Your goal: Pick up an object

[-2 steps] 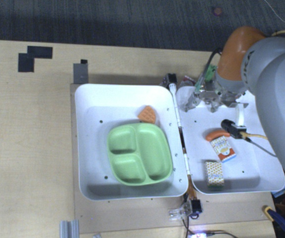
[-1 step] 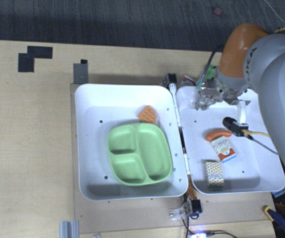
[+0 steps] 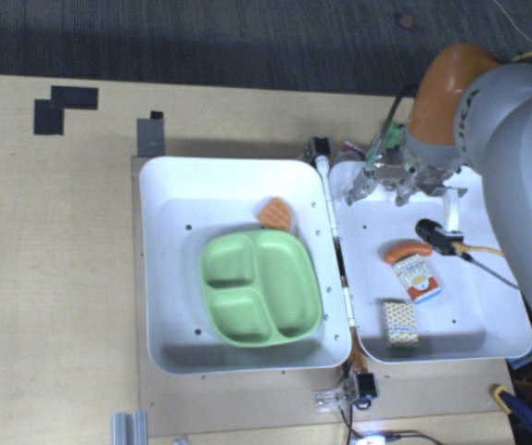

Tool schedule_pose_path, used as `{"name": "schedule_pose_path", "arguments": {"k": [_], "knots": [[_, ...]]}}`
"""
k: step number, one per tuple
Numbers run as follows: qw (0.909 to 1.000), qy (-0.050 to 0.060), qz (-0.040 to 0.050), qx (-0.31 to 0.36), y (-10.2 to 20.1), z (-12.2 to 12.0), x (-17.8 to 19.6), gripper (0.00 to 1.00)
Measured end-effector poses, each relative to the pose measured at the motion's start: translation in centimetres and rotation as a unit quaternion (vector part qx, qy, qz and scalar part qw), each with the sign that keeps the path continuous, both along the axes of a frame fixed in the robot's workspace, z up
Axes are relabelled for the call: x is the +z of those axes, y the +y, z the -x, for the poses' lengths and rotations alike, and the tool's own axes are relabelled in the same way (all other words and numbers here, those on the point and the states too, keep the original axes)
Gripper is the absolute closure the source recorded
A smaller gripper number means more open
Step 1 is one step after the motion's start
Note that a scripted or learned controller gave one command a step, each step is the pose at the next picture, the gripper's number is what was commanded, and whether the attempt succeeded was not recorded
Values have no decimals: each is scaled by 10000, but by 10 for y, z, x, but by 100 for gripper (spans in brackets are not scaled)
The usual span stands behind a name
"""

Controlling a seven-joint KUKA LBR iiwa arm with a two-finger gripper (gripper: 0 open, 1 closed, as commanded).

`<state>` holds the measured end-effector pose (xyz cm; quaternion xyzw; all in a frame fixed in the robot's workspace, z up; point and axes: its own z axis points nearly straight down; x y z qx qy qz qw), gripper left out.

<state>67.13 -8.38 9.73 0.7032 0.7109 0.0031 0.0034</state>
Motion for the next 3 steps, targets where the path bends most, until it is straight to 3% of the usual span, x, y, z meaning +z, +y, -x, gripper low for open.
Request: {"name": "schedule_pose_path", "arguments": {"k": [1,2,3], "knots": [[10000,-24,2,14,0,-1,12,100],[10000,-21,2,18,1,-1,11,0],[10000,20,-1,-45,-1,41,-12,0]]}}
